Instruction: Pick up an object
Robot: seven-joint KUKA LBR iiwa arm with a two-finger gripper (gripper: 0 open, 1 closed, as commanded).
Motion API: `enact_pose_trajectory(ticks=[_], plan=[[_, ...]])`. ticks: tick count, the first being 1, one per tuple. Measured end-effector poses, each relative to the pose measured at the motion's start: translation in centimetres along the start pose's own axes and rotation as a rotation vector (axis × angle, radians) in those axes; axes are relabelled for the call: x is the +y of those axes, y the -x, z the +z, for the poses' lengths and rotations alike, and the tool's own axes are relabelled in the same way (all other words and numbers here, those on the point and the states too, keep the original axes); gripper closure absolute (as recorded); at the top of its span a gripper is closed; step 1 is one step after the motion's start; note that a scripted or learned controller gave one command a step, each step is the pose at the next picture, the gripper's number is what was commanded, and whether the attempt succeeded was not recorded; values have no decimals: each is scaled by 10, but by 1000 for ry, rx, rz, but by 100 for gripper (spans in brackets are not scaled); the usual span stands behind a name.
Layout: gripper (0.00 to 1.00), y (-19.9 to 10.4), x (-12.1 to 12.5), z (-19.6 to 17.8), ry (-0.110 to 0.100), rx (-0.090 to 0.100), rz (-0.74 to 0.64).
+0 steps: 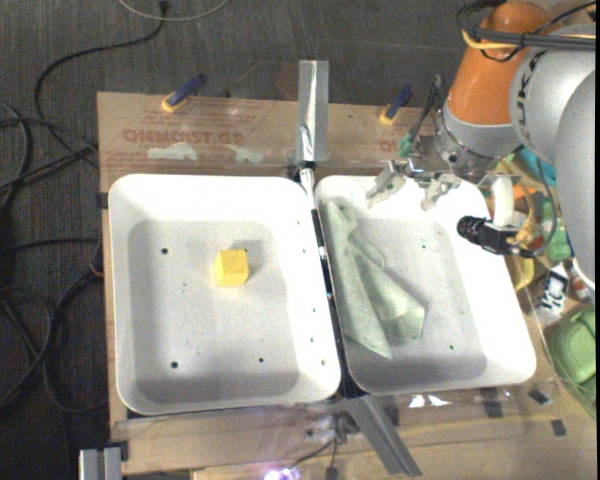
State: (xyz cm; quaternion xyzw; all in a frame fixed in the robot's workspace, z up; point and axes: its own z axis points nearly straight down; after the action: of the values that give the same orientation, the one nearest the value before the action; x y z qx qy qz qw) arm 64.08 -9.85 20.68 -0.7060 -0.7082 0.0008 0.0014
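My gripper [412,186] hangs over the far rim of the right bin [500,348], near its back edge, with my arm [540,78] coming in from the right and the orange band [490,78] just above the wrist. The two fingers [385,184] are spread apart and nothing sits between them. Below and toward me in the same bin lies a pale green cloth [380,288], crumpled and stretched from the back left corner down toward the middle of the floor; it is close under my gripper at its far end but not touching it. In the left bin [150,388], well apart from my gripper, a small yellow block [232,267] rests alone near the middle of the floor
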Motion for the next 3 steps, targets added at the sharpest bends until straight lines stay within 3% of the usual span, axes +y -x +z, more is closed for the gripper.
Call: enact_pose_trajectory(ticks=[1, 2, 3], plan=[[0, 7, -33, 112, 6, -1, -94], [0, 4, -1, 115, 15, -6, -205], [0, 2, 30, 115, 7, -4, -274]])
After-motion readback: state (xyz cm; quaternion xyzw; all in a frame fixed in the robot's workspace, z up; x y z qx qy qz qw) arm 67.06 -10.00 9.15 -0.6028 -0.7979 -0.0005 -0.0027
